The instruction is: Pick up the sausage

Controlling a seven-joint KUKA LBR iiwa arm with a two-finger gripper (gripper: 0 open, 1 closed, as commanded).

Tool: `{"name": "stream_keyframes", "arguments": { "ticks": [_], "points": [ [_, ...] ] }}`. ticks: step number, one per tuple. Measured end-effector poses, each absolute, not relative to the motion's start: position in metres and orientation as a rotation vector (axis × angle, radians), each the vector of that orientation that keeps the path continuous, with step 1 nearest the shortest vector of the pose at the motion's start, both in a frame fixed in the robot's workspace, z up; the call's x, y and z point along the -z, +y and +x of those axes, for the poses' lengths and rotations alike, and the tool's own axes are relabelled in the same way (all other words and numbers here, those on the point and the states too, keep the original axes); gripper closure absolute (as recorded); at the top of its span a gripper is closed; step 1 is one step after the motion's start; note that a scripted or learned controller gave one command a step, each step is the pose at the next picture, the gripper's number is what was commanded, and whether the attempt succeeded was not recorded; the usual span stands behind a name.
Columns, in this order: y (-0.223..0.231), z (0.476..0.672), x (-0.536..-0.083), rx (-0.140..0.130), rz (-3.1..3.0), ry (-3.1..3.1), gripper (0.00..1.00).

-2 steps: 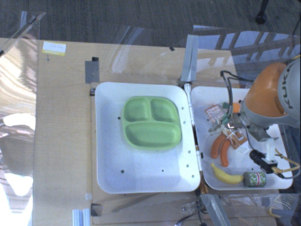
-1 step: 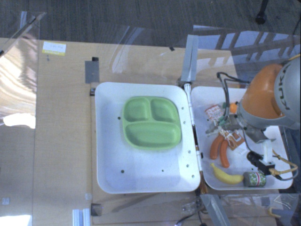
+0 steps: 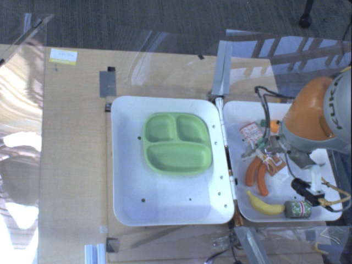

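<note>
The sausage (image 3: 252, 171) is an orange-red link lying in the right bin (image 3: 235, 147), beside a second, similar link (image 3: 262, 182). The two lie side by side, slanting toward the bin's front. My gripper (image 3: 264, 148) hangs low over the bin, just behind and to the right of the links. The arm's orange band (image 3: 307, 117) and grey wrist cover the bin's right half. Nothing is visibly lifted off the bin floor.
A banana (image 3: 265, 205) and a green can (image 3: 297, 208) lie at the right bin's front. A red-and-white packet (image 3: 250, 131) sits at its back, and a brown packet (image 3: 274, 164) lies beside the links. The left bin (image 3: 165, 202) holds a green divided plate (image 3: 177, 143).
</note>
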State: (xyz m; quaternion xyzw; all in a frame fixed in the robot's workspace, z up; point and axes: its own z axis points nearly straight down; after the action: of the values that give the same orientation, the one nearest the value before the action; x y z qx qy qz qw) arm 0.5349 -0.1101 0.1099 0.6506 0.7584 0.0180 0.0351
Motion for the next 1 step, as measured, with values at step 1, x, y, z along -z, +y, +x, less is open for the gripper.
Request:
{"name": "stream_keyframes", "arguments": {
  "ticks": [1],
  "points": [
    [-0.1042, 0.5403, -0.1095, -0.039, 1.962, 2.369, 0.00]
  ]
}}
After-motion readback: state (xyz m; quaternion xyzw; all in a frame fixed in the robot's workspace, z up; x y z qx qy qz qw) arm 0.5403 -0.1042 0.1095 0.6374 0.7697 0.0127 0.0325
